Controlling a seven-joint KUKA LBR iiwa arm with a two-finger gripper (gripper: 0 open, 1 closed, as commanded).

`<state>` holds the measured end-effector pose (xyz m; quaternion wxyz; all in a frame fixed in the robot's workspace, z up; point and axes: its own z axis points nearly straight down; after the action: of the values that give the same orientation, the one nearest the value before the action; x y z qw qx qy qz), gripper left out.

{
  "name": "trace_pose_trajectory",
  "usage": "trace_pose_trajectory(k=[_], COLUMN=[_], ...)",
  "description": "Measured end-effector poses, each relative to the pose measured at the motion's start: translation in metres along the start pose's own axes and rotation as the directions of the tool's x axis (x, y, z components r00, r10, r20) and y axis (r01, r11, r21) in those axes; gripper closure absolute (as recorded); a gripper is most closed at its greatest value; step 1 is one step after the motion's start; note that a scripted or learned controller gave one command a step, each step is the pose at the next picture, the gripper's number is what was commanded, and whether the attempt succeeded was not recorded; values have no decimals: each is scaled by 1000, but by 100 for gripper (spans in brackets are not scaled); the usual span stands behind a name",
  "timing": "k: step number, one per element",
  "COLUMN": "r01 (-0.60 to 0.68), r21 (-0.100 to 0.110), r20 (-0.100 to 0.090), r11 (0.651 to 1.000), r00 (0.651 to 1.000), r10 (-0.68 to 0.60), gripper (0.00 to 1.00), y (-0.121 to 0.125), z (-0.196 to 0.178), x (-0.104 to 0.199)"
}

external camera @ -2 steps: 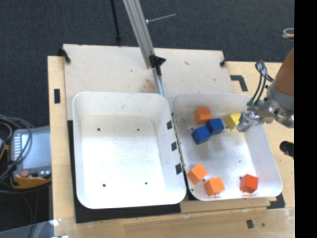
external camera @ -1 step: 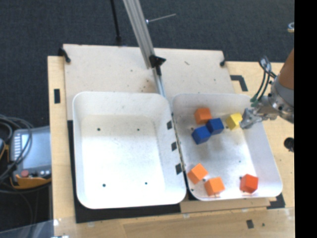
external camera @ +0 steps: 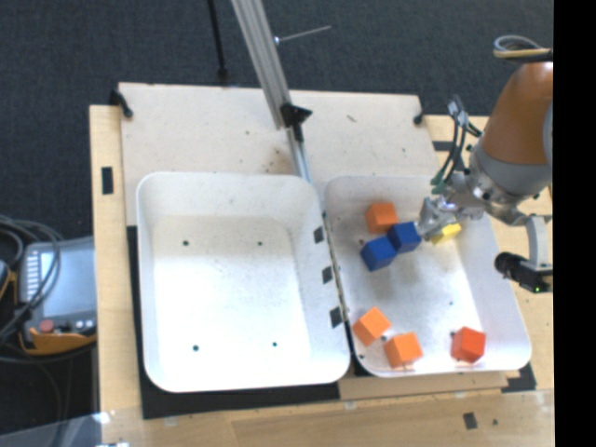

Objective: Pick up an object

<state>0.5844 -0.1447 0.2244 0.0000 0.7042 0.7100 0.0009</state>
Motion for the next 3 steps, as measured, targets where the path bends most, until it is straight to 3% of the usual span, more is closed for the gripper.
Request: trace_pose_trajectory(k=[2,3], r01=[0,-1], r21=[0,3], r20=[-1,0], r11=[1000,1000], r00=[1000,1000], r10=[0,1], gripper=[100,100], y=[1,1], z=[-18,-6], x=[115,170])
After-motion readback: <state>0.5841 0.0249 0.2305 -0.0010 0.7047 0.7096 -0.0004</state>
